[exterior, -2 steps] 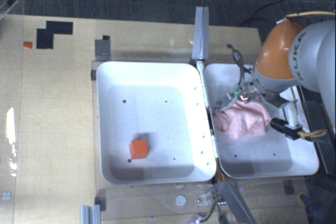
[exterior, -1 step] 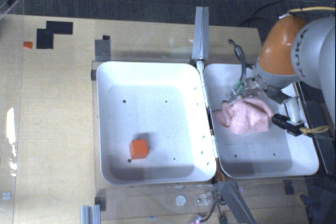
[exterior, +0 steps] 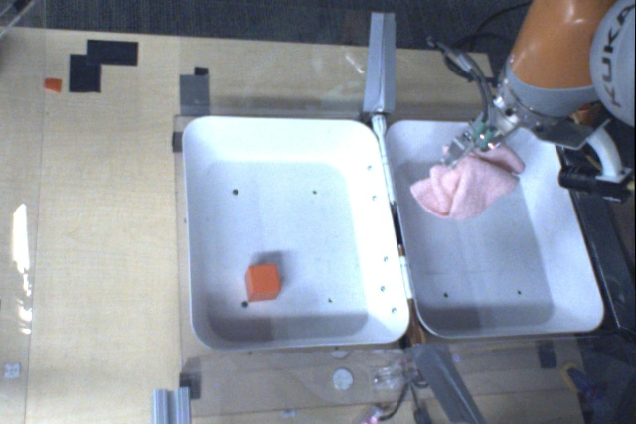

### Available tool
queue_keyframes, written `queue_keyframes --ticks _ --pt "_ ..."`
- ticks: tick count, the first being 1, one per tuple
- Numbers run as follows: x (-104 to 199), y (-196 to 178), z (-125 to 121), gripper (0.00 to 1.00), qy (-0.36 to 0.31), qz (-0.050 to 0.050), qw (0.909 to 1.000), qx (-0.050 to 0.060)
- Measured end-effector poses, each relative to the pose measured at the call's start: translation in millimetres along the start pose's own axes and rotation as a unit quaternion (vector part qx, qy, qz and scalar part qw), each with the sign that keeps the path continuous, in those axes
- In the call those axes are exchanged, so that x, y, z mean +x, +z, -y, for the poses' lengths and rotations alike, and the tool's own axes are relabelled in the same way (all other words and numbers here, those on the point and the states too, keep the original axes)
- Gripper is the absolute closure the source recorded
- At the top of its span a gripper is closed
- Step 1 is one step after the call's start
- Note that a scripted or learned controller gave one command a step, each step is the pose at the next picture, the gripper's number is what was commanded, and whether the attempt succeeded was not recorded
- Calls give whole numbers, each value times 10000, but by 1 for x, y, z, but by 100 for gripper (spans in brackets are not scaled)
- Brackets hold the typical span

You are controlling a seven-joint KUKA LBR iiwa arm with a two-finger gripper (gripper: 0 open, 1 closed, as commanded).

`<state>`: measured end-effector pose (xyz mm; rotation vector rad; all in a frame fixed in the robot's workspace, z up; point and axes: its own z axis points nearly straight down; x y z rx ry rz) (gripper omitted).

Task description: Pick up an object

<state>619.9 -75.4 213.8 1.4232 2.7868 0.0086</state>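
A crumpled pink cloth [exterior: 465, 186] is in the upper part of the right bin [exterior: 517, 303]. Its folds gather up toward its top right corner. My gripper [exterior: 477, 140] comes down from the right, under the orange band of the arm [exterior: 566, 15], and is shut on that upper edge of the cloth. The rest of the cloth hangs down and to the left, touching the bin floor. A small orange block [exterior: 263, 282] lies in the lower left of the left bin [exterior: 298, 154], far from the gripper.
A metal divider post [exterior: 379, 65] stands at the back between the two bins. Black markers [exterior: 99, 63] and a small orange tag [exterior: 53, 85] sit on the bench at the far left. Cables [exterior: 467, 65] run beside the wrist.
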Motion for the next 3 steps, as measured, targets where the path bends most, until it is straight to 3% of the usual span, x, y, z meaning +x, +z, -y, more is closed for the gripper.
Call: queue_keyframes --ticks 1,2,3 --pt "-21 19 -46 100 -1219 -13 9925 9" --pt "-2 -50 -31 100 -519 2 9987 -3" --pt "9 15 -42 100 -1483 -28 9889 18"
